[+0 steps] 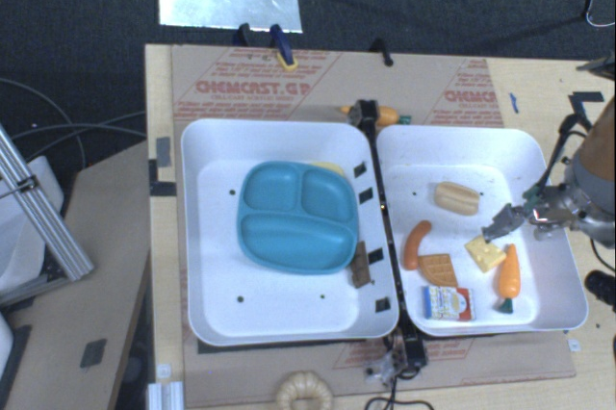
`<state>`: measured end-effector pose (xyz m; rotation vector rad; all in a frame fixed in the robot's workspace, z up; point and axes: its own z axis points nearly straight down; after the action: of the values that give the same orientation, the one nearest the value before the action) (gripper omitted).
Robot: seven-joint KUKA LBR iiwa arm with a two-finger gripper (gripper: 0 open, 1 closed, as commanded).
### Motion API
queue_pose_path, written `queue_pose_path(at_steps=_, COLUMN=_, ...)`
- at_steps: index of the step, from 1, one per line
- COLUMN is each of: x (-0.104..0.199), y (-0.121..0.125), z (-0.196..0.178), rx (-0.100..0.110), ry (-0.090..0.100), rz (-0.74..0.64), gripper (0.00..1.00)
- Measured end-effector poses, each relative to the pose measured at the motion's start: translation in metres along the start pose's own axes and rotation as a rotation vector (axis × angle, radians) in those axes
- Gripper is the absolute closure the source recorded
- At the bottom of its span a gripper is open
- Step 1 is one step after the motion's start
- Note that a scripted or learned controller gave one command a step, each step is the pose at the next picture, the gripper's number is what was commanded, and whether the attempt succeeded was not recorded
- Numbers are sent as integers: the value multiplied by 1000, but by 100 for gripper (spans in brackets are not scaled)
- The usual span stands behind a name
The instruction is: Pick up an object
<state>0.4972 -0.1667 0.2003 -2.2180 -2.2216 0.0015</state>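
My jaws [502,225] hung just over the pale yellow cheese wedge [484,253]; spread I couldn't tell. Crowding orange plastic carrot [509,272] risked a nudged, missed grasp.

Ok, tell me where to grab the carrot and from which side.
Grip the carrot across its thick orange middle, coming straight down from above. It lies flat, lengthwise toward the bin's near wall, with its long sides free; the cheese sits close on the left, so probably close the fingers carefully there.

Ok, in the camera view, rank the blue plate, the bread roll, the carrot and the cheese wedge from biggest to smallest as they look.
1. blue plate, by far the largest
2. bread roll and carrot, too close to rank
3. cheese wedge, slightly smaller
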Motion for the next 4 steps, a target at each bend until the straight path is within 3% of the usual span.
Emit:
queue_pose_path(at_steps=2, x=1, y=5, z=83, rx=0, ry=0, rz=0, gripper=0)
queue_pose_path(at_steps=3, x=-4, y=9, z=110, rx=-16, ry=-12, rz=5, gripper=0)
queue_pose_path(at_steps=4, x=-5, y=11, z=98, rx=-25, ry=-15, rz=5, gripper=100)
